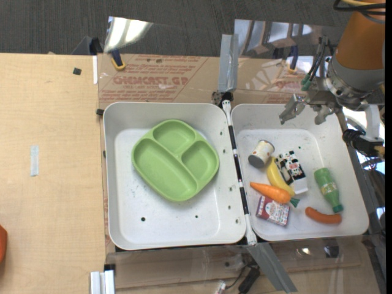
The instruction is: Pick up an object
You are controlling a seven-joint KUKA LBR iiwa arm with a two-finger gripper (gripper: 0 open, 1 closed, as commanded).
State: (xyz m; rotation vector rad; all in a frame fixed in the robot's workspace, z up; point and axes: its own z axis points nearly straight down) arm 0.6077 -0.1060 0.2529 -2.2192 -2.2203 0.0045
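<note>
Presently, the right-hand shallow white bin holds seven small items. At its ten o'clock: a short cream and brown cylinder lying on its side. At centre: a black-and-white patterned toy block, touching a yellow plastic banana that runs diagonally beneath it. Just below the banana: an orange plastic carrot with a green tip at its right end, lying crosswise. At six o'clock: a small red and white printed packet, flat, its upper edge under the carrot. At three o'clock: a green plastic bottle on its side, pale label, neck toward five o'clock. At five o'clock: a red-orange plastic sausage, just beside the bottle's neck.

The two-finger gripper hangs over the bin's twelve o'clock rim, its fingers spread apart with nothing between them. All seven items lie well apart from it, toward six o'clock.

The left-hand white bin carries a light green three-compartment plastic plate, tilted.
</note>
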